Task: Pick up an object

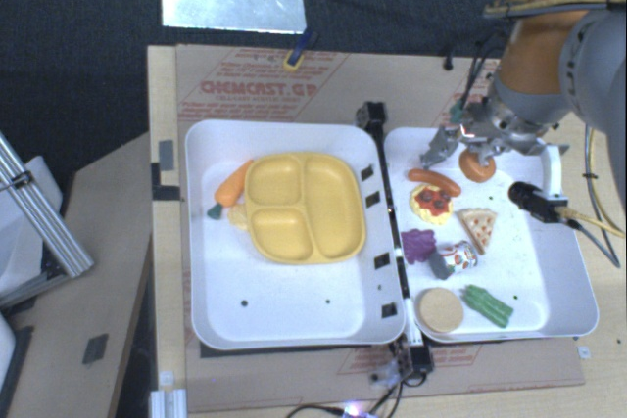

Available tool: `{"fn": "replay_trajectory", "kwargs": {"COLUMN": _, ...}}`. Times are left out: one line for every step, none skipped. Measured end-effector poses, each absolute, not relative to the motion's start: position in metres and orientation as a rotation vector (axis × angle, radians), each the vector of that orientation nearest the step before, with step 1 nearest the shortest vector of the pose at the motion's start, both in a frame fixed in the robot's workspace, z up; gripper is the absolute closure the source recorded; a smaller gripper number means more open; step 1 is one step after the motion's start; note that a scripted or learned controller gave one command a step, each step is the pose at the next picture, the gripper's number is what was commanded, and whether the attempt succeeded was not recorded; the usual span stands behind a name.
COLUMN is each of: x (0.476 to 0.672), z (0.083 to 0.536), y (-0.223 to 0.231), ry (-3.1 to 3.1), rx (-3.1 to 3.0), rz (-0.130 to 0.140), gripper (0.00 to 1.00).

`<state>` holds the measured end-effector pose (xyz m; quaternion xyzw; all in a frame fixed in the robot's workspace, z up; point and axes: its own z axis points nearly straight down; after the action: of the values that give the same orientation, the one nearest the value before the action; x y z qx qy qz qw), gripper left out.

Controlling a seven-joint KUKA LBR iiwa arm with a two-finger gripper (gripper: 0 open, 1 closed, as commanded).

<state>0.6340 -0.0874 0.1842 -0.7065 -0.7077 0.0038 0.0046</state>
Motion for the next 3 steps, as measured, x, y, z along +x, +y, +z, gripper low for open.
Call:
{"fn": "replay_trajectory", "kwargs": {"x": 0.636, "z": 0.193, "y": -0.087, "ry": -2.225, "rx": -2.218, "rz": -0.001, "gripper": 0.0}}
{"fn": "replay_trajectory", "kwargs": {"x": 0.64, "z": 0.133, "y": -0.086, "ry": -2.225, "rx": -2.219, "rz": -0.001, "gripper": 0.0}}
{"fn": "replay_trajectory", "kwargs": {"x": 0.642, "z": 0.109, "y": -0.087, "ry": -2.227, "rx": -2.225, "rz": -0.006, "gripper": 0.0}}
